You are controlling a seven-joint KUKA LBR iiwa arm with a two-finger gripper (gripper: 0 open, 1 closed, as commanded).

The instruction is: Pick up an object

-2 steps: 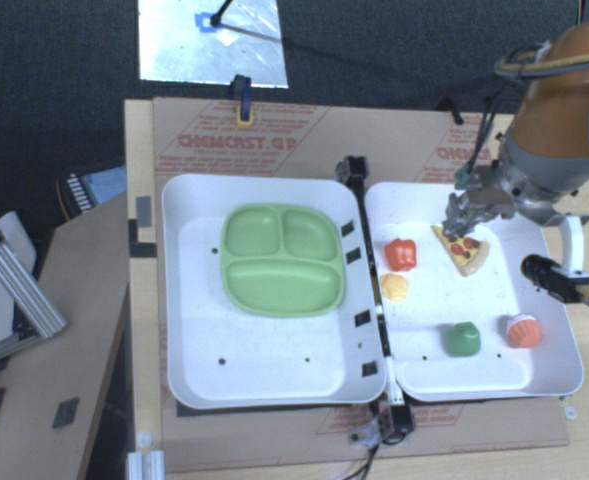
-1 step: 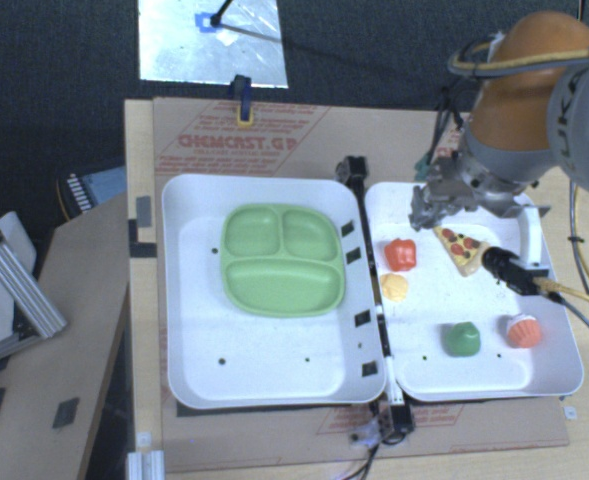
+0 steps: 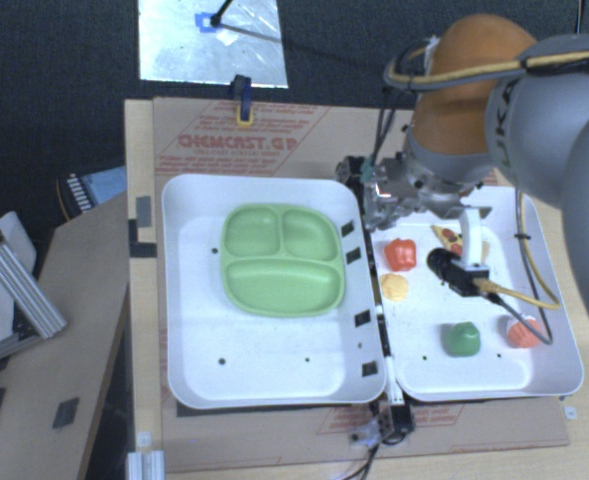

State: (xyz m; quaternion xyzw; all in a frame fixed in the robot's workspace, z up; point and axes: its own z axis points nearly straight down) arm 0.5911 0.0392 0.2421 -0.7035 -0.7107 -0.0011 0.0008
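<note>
- The counter [image 3: 142,318] carries a brown cardboard sheet [image 3: 274,133] with red print. The 2 white bins sit on the sheet side by side.
- The grey arm [image 3: 559,118] reaches in from the right, with its orange band [image 3: 469,78] above the far end of the right bin [image 3: 494,373].
- The left bin [image 3: 194,348] holds a green plate [image 3: 280,260] with 3 compartments, lying flat near the bin's middle.
- The tool [image 3: 382,206] hangs over the far left corner of the right bin, close to the wall between the 2 bins. I cannot tell whether it is wide or narrow.
- The things to pick all lie on the floor of the right bin:
- A green lump [image 3: 462,339] sits toward the near edge.
- An orange-pink piece [image 3: 522,334] lies to the right of the green lump.
- A red piece [image 3: 401,254] lies just beside the tool.
- A yellow piece [image 3: 395,287] lies just nearer than the red piece.
- A small yellow-and-red scrap [image 3: 444,234] lies to the right of the red piece.
</note>
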